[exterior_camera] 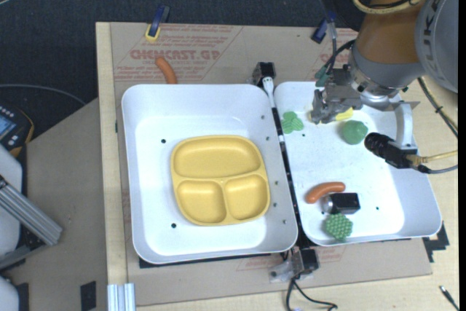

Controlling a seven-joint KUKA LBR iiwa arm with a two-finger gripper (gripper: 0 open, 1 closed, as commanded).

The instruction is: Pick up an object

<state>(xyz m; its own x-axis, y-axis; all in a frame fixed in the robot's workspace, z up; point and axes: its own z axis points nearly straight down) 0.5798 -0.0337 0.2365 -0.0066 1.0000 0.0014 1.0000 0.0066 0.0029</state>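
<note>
Dark carpet surrounded the cardboard-topped bench (pixel 218 47). From above, the left white bin (pixel 145 156) held a yellow three-compartment plastic tray (pixel 218 178). In the right white bin (pixel 408 200), the gripper (pixel 328 107) hung between two green leafy pieces (pixel 292 121) (pixel 354 132), over something yellow (pixel 344 113); its grip I cannot tell. An orange sausage (pixel 325 191), black block (pixel 344 202) and green knobbly ball (pixel 338 226) lay near the front.

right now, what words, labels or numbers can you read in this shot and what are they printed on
"GICHICAST.GP", as best it reads: large reddish letters on the cardboard sheet behind the left bin; the letters are faded and blurred, so the spelling is uncertain.
Smaller reddish lines above and below that word on the same sheet: too blurred to read.
Nothing readable on the yellow divided tray, the right bin or the gripper.
</note>
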